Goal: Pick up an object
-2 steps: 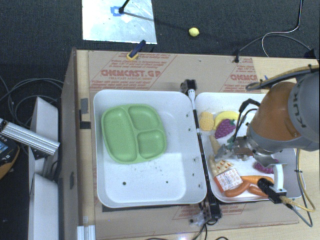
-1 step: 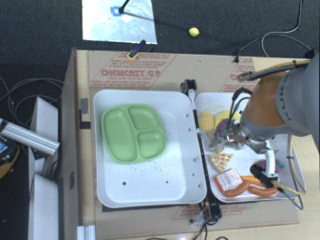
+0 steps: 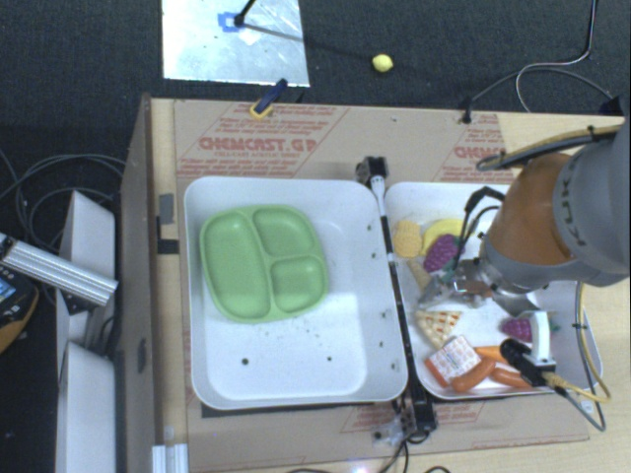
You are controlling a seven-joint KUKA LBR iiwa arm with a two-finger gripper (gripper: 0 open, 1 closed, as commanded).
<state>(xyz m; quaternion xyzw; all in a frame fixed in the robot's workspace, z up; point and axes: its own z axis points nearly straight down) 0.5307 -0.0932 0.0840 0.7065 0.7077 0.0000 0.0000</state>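
Note:
In the right bin (image 3: 414,197) my gripper (image 3: 446,290) reaches down just below a purple bunch of grapes (image 3: 441,253) and just above a pizza slice (image 3: 439,322). Nothing can be seen held in it. A yellow lemon-like piece (image 3: 407,236) and a flatter yellow piece (image 3: 443,230) lie at the bin's far left. Near the front edge sit a red and white packet (image 3: 454,358), an orange carrot (image 3: 498,372) and a small purple piece (image 3: 517,329). The arm hides the right part of this bin.
The left bin (image 3: 286,358) holds a green divided plate (image 3: 263,262) at its far left. A narrow ridge (image 3: 392,284) separates the two bins. A yellow ball (image 3: 382,63) and a silver sheet (image 3: 235,28) lie beyond the bench.

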